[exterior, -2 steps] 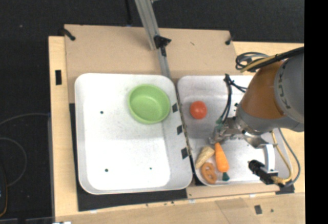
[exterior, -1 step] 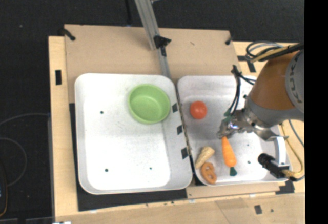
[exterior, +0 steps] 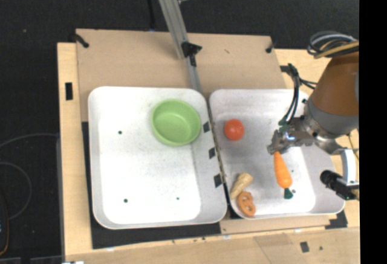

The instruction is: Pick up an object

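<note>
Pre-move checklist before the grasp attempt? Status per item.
1. Target in view: carrot lies in the right bin, ok.
2. Gripper over the carrot's top end: ok.
3. Jaws open or shut: cannot tell.
4. Carrot held: cannot tell.
5. Neighbours apart from the carrot: tomato, beige piece and orange pretzel, ok.
6. Green bowl in the left bin, away from the arm: ok.

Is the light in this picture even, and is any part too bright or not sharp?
Camera view: the light is soft and even, the white bins look bright but keep their speckles, the green bowl and the carrot are fairly sharp, and the tool is small and somewhat blurred.
</note>
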You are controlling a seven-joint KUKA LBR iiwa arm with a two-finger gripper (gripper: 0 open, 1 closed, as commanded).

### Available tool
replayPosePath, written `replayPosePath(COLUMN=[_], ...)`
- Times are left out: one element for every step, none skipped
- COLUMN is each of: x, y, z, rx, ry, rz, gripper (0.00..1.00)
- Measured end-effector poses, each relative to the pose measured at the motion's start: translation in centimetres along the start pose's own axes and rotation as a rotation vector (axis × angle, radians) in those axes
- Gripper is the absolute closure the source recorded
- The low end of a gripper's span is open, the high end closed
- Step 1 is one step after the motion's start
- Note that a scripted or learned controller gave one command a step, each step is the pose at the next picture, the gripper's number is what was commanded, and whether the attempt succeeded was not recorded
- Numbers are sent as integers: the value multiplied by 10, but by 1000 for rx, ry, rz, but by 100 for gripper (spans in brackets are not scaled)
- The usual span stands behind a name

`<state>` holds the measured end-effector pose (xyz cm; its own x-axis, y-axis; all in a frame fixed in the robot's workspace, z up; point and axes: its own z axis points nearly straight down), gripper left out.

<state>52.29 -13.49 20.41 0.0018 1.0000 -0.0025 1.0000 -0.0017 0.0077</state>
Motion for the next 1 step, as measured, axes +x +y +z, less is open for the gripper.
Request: replayPosePath(x=[3], y=[12], z=[-52], rx=[0], ry=[0], rz=[-6], gripper=[100])
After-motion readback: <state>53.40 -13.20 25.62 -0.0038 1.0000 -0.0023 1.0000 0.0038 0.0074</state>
